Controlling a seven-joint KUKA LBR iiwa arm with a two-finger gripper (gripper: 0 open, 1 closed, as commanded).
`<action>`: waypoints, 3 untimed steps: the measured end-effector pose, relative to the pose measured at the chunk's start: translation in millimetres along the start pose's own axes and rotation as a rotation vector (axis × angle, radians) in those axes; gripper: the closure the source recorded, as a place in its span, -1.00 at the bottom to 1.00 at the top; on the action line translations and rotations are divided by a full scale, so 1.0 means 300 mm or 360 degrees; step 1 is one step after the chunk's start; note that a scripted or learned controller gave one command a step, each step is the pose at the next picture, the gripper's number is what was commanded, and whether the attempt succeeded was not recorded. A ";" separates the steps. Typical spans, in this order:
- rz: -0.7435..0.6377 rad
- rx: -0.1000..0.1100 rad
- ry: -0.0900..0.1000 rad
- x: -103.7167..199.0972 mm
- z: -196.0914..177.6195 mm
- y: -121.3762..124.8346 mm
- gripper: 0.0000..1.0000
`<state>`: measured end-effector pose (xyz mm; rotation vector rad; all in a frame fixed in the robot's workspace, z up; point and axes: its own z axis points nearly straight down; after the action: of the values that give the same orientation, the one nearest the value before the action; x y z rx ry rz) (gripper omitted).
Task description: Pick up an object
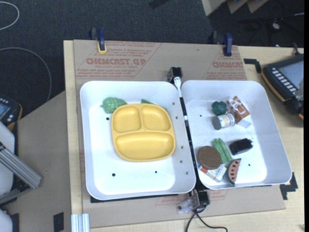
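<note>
The right bin (pixel 270 129) holds several small objects. A dark green lump (pixel 219 107) and a brown-and-white packet (pixel 239 108) lie at its back. A grey cylinder (pixel 223 122) lies just in front of them. Nearer the front are a black block (pixel 240 146), a green bean-like piece (pixel 222 150), a brown round disc (pixel 209 157) and a watermelon slice (pixel 234 170). In the left bin (pixel 94 144) a yellow three-part plate (pixel 143 131) lies flat, with a green leafy toy (pixel 113 104) at its back left corner.
Both bins rest on a brown board (pixel 120 59) held by blue clamps (pixel 101 40) at the back. A yellow-edged handheld device (pixel 287 79) lies at the right of the bench. Cables run at the bins' front (pixel 198 204).
</note>
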<state>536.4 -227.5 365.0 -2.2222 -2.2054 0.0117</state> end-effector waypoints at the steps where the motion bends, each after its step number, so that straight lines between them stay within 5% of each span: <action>1: -0.0018 -0.0057 -0.0013 0.156 -0.592 -0.177 1.00; 2: -0.0007 -0.0007 -0.0001 0.065 -0.269 -0.198 1.00; 3: -0.0017 -0.0011 0.0001 0.182 -0.042 -0.193 1.00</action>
<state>479.2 -172.4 378.5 -2.2139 -2.2200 0.0037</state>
